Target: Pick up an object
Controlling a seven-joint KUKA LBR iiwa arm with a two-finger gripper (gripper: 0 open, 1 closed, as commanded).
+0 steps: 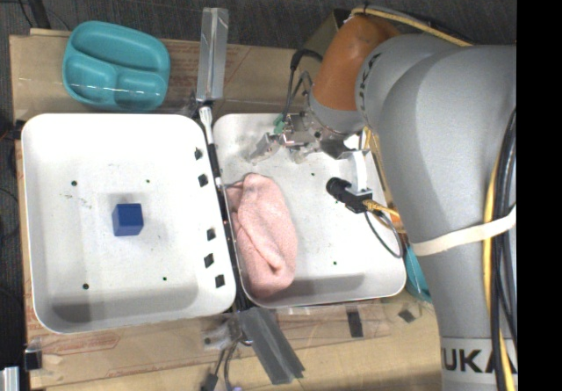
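My claw, whose state I cannot tell, hovers just beyond the pink cloth's far end, the cloth's long axis running toward the camera.

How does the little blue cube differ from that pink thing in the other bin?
The blue cube is small, hard-edged and boxy; the pink cloth is much larger, soft and rumpled. The cube sits alone near the middle of the left bin; the cloth lies along the left wall of the right bin. Both rest on a bin floor, apart from the end effector.
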